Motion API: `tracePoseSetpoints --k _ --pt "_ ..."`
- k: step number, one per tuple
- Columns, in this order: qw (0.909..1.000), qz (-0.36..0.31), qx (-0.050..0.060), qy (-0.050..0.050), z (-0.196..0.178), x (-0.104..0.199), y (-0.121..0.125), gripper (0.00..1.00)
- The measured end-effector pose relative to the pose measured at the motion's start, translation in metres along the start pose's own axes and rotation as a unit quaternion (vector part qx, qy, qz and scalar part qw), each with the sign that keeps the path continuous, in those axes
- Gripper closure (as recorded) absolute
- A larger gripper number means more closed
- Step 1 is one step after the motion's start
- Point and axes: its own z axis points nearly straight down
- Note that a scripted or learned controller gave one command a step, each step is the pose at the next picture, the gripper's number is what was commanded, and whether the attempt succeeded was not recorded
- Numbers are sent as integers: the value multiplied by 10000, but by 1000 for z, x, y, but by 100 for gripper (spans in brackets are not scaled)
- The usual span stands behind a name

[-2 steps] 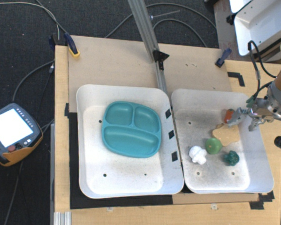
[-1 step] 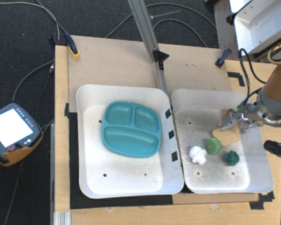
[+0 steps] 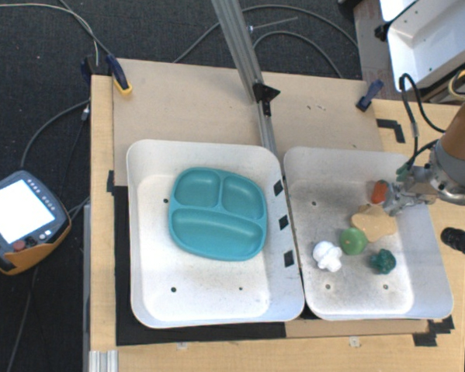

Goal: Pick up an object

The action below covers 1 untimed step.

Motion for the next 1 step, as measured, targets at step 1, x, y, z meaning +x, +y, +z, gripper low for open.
tracePoseSetpoints --k 1 --pt "10000 0 -34 -18 -65 -2 5 100"
